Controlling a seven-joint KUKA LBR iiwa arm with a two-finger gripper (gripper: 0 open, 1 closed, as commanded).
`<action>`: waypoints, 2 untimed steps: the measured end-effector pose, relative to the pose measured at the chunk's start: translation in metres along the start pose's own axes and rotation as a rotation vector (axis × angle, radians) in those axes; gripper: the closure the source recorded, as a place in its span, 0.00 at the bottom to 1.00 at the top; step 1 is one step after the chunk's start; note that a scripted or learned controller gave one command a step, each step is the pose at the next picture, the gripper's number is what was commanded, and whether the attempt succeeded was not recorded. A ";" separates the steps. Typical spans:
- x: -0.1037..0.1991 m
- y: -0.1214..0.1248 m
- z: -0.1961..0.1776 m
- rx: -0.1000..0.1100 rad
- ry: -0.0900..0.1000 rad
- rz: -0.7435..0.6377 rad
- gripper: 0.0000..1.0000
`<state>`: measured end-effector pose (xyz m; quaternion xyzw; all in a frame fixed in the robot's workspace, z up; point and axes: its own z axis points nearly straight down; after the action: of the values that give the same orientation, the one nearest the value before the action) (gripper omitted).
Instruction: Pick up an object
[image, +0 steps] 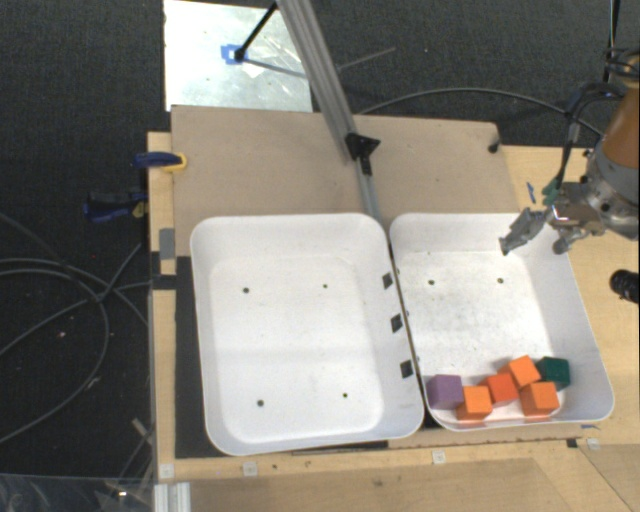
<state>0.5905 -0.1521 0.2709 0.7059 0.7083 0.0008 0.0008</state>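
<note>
Several small blocks lie clustered at the near edge of the right bin (470, 300): a purple block (445, 389), orange blocks (477, 401) (524, 371) (540, 397) and a dark green block (554, 372). My gripper (540, 232) hangs over the far right corner of that bin, well above and behind the blocks. Its two grey fingers (520, 233) stand spread apart with nothing between them.
The left bin (290, 330) sits beside the right one, joined by black clips (396, 322). A slanted metal pole (335, 95) crosses the back of the bench. Blue and yellow clamps (150, 160) grip the left bench edge. Cables lie on the dark floor.
</note>
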 end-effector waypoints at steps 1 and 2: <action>-0.016 -0.065 0.020 0.005 -0.001 0.006 0.00; 0.002 -0.106 -0.050 -0.007 -0.002 -0.002 0.00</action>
<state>0.4847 -0.1503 0.3212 0.7053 0.7089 0.0026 0.0038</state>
